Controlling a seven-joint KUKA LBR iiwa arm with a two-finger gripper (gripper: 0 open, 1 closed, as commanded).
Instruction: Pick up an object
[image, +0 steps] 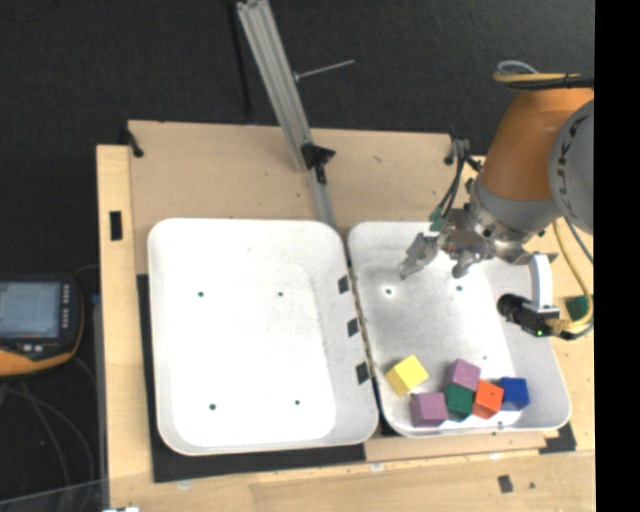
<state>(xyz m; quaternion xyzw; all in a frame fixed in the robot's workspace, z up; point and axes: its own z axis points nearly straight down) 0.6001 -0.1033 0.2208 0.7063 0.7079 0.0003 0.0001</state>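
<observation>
Camera view. Tool (437, 258): over the upper part of the right bin (420, 300), fingers spread apart, nothing between them; arm cut off at the frame's right. Blocks clustered in that bin's lower corner: yellow block (407, 375), two purple blocks (463, 375) (428, 408), green block (458, 400) partly overlapped, orange block (488, 398), blue block (513, 391). Left bin (245, 330) on the table (250, 150).

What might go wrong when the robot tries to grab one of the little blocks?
The gripper hangs open near the far end of the right bin, well away from the blocks. Most blocks are packed tight by the near rim: green block, orange block, purple blocks, so fingers might bump neighbours or grab none. The yellow block sits slightly apart, probably easier.
</observation>
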